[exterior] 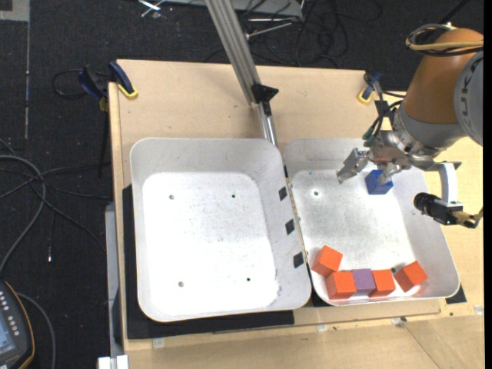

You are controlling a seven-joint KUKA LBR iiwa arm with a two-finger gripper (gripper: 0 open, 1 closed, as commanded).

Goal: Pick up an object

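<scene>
While I watched from my desk, the gripper [367, 165] hung over the far end of the right bin [438, 244], reaching in from the right with the orange band of the arm [434, 91] above it. Everything turned on one relation: the blue block [378, 182] sat just below and a touch to the right of the fingertips as the view showed it, tucked close under the wrist, so near that I could not say whether it was touching a finger or lying just beside one. One finger [350, 165] stuck out plainly to the left, away from the block, and I read the pair as spread apart with nothing between them, though the other finger was half lost against the wrist. I judged the block was not held; it looked to be resting on the bin floor. Well apart, along the near wall, lay a row of orange blocks [328, 260] and one purple block [363, 281]. My call: a grasp needed the fingers brought over the blue block.
</scene>
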